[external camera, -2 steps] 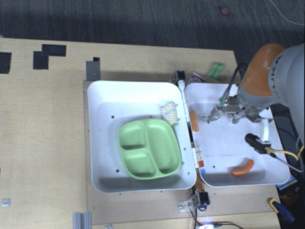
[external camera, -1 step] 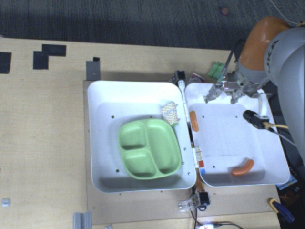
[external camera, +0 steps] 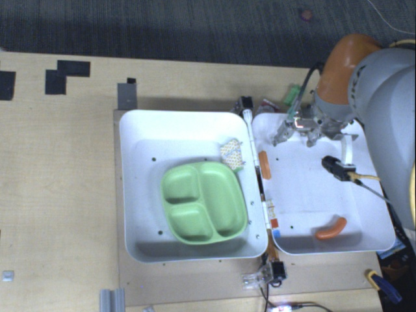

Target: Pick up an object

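- Risk, empty close: gripper [external camera: 296, 138] set above bare floor near far-left corner of right bin [external camera: 305, 194]. Nothing beneath or between the tips. Straight descent from here judged likely to shut on air.
- Risk, wall strike: stick [external camera: 264, 164], orange, nearest candidate, lying lengthwise just beside left wall of right bin. Little room on the wall side; one finger could land on the rim instead of beside the stick and jam or skid.
- Risk, roll-away: sausage [external camera: 331, 227], curved and rounded, near front edge of right bin, right of centre, well apart from gripper. Off-centre pinch judged likely to squirt it toward the front wall.
- Risk, low target: small red-and-blue piece [external camera: 273, 223] at front-left corner of right bin, against the wall. Too small to identify; probably hard to get fingers around.
- Risk, wrong size: plate [external camera: 203, 202], green, divided, filling centre of left bin [external camera: 140, 174]. Too broad for a grip across; rim only. Scrap [external camera: 231, 152], patterned, at right wall of left bin, touching plate's far-right corner.
- Pose: arm [external camera: 344, 64] entering over far-right corner of right bin, orange band uppermost, wrist turned down, gripper pointing at the floor, reaching toward left wall.
- Gripper state: fingers apart, holding nothing, white floor visible in the gap.
- Height: cannot tell whether tips touch the floor.
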Available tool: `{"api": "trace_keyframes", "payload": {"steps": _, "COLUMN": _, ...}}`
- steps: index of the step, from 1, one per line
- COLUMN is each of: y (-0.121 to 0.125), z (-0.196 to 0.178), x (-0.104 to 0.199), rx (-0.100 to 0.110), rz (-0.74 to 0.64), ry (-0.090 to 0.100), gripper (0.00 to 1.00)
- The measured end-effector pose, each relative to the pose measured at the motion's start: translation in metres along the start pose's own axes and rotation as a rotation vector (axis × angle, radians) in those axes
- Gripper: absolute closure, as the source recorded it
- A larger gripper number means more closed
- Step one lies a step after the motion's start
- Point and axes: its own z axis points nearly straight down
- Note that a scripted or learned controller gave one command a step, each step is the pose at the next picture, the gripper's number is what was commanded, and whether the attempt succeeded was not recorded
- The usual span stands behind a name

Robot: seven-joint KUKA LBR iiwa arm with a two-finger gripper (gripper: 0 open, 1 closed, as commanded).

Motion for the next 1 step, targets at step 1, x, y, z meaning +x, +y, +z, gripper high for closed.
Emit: {"api": "trace_keyframes", "payload": {"steps": 1, "y": 0.0017, "z": -0.0120, "x": 0.0004, "rx": -0.005, "rz": -0.004, "ry": -0.001, "gripper": 1.00}}
